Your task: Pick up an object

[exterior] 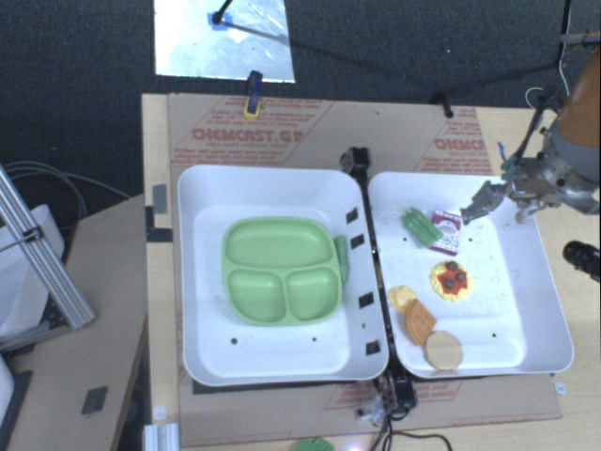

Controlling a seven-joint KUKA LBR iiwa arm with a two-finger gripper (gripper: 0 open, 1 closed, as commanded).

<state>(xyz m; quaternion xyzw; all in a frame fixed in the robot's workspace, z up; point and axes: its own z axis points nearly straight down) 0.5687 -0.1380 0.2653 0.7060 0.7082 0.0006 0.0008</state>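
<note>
Green pod (419, 226) lies slanted, long axis running upper-left to lower-right, partly overlapped by a pink packet (446, 231); the hand (479, 205) is blurred, finger state untellable.

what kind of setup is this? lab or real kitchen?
Likely a robot lab test bench, not a kitchen: two white bins on a cardboard-covered bench, toy food and a green tray in them, arm reaching in.
</note>
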